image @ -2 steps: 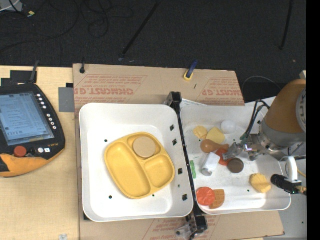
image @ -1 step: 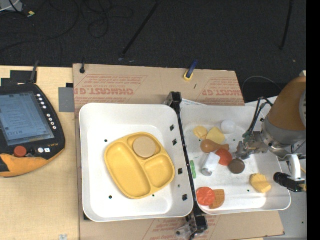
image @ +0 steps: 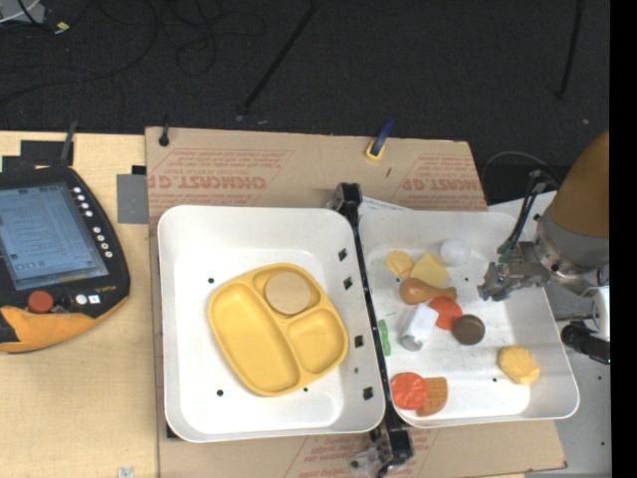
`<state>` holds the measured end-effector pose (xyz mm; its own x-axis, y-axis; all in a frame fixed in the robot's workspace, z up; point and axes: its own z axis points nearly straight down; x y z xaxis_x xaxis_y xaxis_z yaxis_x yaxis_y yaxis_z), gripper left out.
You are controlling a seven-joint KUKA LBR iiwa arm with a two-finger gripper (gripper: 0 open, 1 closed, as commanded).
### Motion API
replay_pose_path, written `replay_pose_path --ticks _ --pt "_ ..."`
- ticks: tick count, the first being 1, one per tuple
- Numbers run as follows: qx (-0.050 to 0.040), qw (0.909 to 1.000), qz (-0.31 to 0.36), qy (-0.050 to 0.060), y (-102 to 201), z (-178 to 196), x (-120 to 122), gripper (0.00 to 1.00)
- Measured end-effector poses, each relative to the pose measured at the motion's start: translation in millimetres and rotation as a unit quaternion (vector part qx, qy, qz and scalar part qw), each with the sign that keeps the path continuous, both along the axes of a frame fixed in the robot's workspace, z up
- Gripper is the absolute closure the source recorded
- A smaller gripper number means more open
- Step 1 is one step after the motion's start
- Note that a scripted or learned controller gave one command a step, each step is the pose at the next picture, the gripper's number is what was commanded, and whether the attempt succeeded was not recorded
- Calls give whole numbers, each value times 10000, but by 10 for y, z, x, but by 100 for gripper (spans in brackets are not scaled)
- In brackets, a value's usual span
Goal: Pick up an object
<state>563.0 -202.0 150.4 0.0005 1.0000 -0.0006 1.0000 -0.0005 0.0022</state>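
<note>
You are viewing the pincer [image: 495, 285] hanging over the right bin [image: 557, 391]; whether it is parted or closed, you cannot tell. Nearest candidate: the brown ball [image: 469, 329], lying just below and left of it. The red piece [image: 445, 311] is touching that ball's left side.

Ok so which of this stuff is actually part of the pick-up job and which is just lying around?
Job: claw; right bin with its small things, such as the brown ball, drumstick, yellow chunk, red slice.

Lying about: left bin, yellow tray, tan disc, tablet, cardboard.
</note>
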Motion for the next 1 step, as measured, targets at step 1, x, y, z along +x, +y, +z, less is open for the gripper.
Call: replay_pose_path --ticks 1 --pt "-2 10000 4 -6 -10 483 98 100"
